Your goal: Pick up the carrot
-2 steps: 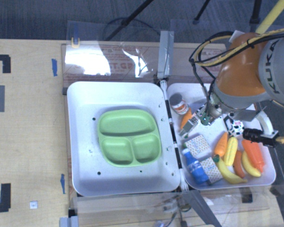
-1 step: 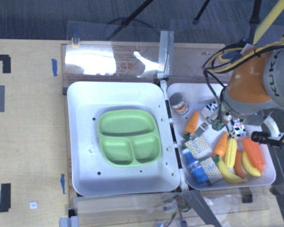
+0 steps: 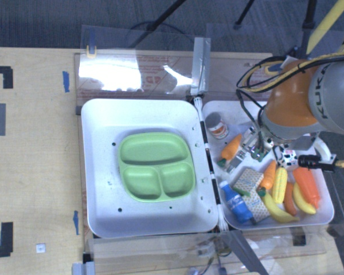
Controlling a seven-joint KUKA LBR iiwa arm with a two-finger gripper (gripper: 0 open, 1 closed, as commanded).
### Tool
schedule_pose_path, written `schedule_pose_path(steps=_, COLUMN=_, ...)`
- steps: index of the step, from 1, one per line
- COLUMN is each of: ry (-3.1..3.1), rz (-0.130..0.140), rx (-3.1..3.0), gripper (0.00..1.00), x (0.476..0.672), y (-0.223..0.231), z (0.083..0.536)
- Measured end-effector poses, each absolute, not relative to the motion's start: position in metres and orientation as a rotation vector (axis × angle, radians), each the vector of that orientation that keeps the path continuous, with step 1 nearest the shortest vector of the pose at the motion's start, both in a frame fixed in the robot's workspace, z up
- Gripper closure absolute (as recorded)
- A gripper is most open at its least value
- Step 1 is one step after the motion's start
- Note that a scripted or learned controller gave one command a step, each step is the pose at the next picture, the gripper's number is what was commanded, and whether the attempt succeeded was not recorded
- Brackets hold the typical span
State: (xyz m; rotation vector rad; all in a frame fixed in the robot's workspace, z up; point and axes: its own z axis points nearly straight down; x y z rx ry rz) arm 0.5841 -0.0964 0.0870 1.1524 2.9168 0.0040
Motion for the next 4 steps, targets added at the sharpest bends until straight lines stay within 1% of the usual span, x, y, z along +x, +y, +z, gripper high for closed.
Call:
schedule_pose_path(steps=1, ry=2.909, rz=0.009, rx=1.153, gripper=1.0, x=0.586, y=-0.097, z=0.099)
schedule_pose_path(steps=2, ry=2.909, rz=0.009, rx=1.153, gripper=0.0, x=0.586, y=-0.097, z=0.099)
schedule_pose_path(steps=3, ry=2.926, rz=0.004, rx=1.131, gripper=0.0, x=0.585, y=-0.1, z=0.087)
schedule_pose_path(steps=4, ry=2.903, rz=0.003, rx=1.185, gripper=0.0, x=0.618, y=-0.094, z=0.087)
